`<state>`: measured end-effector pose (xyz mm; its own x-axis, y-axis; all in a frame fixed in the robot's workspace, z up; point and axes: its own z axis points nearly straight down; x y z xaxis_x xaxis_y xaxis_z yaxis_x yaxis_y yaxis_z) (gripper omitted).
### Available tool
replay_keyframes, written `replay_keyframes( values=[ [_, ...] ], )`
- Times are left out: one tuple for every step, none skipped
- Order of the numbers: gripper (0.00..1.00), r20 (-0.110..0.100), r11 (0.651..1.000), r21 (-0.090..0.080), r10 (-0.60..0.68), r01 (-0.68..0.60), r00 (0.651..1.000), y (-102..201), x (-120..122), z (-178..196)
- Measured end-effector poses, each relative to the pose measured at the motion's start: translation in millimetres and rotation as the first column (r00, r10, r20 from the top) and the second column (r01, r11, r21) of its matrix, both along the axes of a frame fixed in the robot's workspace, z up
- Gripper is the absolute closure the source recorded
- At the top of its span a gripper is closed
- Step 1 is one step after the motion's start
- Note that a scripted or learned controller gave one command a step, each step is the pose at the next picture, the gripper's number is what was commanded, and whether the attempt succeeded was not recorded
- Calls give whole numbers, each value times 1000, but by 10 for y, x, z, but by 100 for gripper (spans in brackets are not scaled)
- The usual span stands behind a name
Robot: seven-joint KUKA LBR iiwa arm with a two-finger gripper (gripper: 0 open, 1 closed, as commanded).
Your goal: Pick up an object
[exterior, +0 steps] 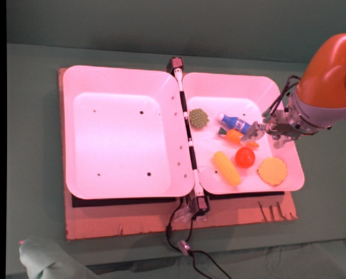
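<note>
On the green worktop (39, 156), two white bins sit on cardboard (126, 220). Right bin (231, 86) holds toy corn (226, 168), tomato (245, 157), carrot (234, 136), bottle (234, 121). Hand (259, 130) hovers beside the bottle; grip state unclear.

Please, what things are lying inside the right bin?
Inside the right bin lie a green ball, a blue bottle, a carrot, a corn cob, a red ball and an orange slice. The gripper covers the bottle's end.
</note>
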<state>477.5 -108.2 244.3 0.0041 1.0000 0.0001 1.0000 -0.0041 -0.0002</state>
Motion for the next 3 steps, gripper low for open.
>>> replay_keyframes(
  values=[
    [0,-5,1000,1,-1,1,1000,-44,17,-416],
    [0,-7,1000,1,-1,1,1000,-85,16,-1028],
    [0,9,1000,-2,-2,2,1000,-110,49,-1453]
  ],
)
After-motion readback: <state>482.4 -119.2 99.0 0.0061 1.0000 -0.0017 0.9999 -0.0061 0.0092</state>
